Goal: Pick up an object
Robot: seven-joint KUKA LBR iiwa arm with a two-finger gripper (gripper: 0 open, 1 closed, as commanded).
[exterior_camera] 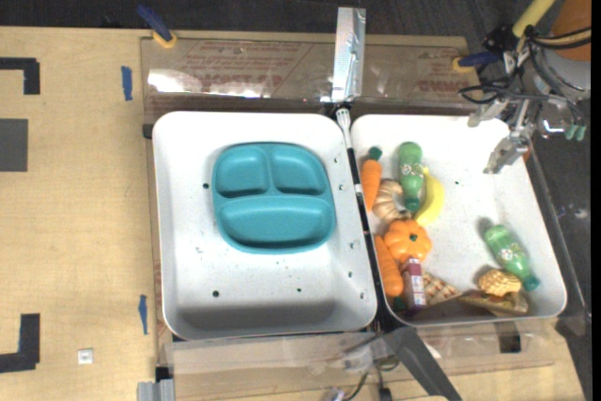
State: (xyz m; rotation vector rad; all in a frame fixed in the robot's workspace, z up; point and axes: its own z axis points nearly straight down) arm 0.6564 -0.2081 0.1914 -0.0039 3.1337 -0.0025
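Note:
The right bin (470,141) holds several toy foods. Along its left side lie a carrot (372,179), a green bottle (409,164), a yellow banana (433,199) and an orange pumpkin (409,240). A second carrot (389,271) and a small dark-red bottle (414,282) lie below the pumpkin. Near the right bin's front right corner rest another green bottle (508,249) and a tan pastry (500,283). My gripper (500,157) hangs over that bin's back right corner, well apart from all of these, with nothing seen in it.
The left bin (178,230) carries a teal divided plate (273,196). A metal divider post (348,52) stands behind the seam between the bins. Cables and the arm's wrist (540,89) crowd the back right. White floor shows in the right bin's middle.

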